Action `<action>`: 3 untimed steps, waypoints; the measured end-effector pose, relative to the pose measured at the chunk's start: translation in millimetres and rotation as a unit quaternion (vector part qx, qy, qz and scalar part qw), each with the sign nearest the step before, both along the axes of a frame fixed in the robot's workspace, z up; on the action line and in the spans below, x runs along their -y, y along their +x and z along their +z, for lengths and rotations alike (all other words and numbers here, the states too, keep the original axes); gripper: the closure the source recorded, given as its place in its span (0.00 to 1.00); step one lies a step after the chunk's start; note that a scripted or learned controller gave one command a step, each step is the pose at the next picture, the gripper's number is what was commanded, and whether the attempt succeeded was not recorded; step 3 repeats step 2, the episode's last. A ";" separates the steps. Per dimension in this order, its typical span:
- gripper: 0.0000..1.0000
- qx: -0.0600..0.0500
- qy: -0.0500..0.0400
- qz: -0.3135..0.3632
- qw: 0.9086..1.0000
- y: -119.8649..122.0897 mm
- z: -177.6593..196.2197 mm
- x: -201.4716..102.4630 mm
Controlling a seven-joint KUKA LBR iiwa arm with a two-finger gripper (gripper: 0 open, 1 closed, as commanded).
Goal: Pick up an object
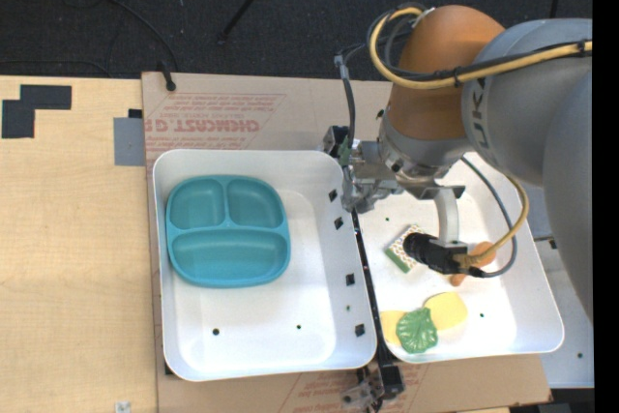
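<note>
My gripper (pixel 360 191) hangs over the far left corner of the right bin (pixel 527 305), close to the divider between the two bins. The grey arm and its orange band cover most of that bin's far side. Nearer the front of the right bin lie a green leaf-shaped piece (pixel 418 330) and a pale yellow object (pixel 446 309), touching each other. A small green-and-white patterned item (pixel 399 252) lies in the middle of the bin, a short way in front and to the right of the gripper. An orange object (pixel 481 256) peeks out further right.
A teal divided plate (pixel 228 229) lies in the far half of the left bin (pixel 251 343). Both bins rest on a cardboard sheet (pixel 213 116) on a wooden bench (pixel 68 256). The bin walls meet in a ridge (pixel 356 266) beside the gripper.
</note>
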State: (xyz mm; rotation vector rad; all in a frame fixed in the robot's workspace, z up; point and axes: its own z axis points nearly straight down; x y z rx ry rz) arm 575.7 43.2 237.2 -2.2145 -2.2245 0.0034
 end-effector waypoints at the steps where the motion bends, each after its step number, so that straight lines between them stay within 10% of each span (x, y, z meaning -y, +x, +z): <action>1: 1.00 0.000 0.000 0.000 1.000 21.3 -12.8 -46.2; 2: 0.00 0.000 -0.001 -0.001 1.000 20.4 -12.1 -44.6; 3: 0.00 0.000 -0.001 -0.001 1.000 20.4 -12.1 -44.6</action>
